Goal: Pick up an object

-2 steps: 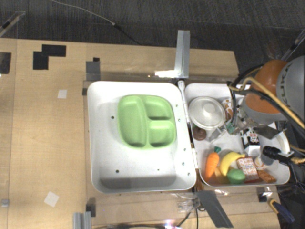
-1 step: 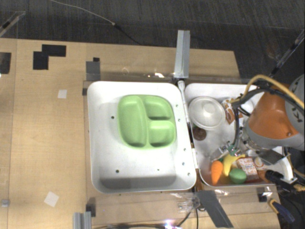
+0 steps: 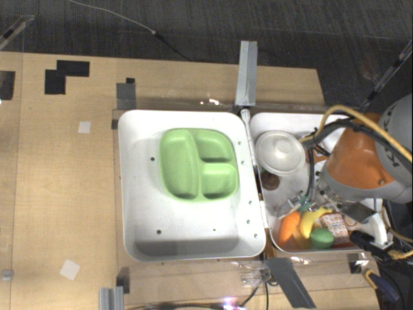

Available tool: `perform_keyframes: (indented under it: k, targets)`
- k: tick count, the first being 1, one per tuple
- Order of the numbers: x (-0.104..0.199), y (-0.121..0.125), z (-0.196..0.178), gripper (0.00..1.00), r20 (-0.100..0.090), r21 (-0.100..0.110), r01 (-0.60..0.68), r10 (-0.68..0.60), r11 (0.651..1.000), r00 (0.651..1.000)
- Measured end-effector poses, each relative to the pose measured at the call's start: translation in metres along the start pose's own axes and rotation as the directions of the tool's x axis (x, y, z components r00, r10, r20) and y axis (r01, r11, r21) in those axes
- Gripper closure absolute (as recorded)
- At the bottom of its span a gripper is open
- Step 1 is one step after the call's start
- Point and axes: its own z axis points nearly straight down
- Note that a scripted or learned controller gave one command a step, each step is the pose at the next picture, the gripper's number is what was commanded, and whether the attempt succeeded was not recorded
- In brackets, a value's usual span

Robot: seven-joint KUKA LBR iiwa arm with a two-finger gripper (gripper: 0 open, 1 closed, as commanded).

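Note:
In the right bin (image 3: pixel 284 123), a cluster of small items lies at the near end: an orange piece (image 3: pixel 290 227), a yellow banana-shaped toy (image 3: pixel 310 219), a green round piece (image 3: pixel 321 238) and a printed packet (image 3: pixel 335 224). A shiny metal bowl (image 3: pixel 279 151) sits at the far left of that bin, and a small brown item (image 3: pixel 270 181) lies just below it. My gripper (image 3: pixel 307 203) reaches down from the orange-banded wrist (image 3: pixel 352 160), right above the banana toy and the orange piece.
The left bin (image 3: pixel 139 173) holds a green divided plate (image 3: pixel 197 164). A grey post (image 3: pixel 246 73) stands behind the wall between the bins. Cables loop around the wrist over the right bin's far side.

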Motion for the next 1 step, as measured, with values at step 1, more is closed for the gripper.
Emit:
perform_keyframes:
  k: [1]
  targets:
    - [-0.0032,0.0036,-0.0134,1.00,0.010,-0.011,0.002,-0.001,1.000,1.000]
